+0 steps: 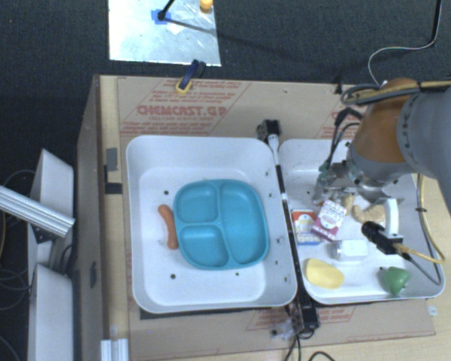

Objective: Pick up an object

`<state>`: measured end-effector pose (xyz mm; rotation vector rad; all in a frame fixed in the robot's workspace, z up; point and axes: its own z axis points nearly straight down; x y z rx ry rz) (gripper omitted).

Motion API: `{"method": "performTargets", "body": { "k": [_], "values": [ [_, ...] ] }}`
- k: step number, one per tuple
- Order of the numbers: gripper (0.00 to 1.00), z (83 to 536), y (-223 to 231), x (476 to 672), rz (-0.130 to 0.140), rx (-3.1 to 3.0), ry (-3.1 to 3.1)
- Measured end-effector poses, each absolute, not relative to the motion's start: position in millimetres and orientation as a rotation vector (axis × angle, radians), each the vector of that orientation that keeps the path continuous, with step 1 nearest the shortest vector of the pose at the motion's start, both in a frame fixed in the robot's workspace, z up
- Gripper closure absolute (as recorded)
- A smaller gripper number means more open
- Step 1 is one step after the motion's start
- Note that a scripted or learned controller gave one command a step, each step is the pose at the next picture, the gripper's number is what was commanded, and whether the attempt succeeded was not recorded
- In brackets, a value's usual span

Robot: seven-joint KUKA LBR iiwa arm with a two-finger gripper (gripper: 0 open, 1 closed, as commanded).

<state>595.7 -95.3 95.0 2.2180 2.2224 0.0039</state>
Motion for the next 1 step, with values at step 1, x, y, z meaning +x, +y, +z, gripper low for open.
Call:
{"method": "performTargets", "body": {
  "k": [1],
  "values": [
    [1.00, 185.4, -8.4, 585.4, 0.006, 2.215, 2.225]
  ]
}}
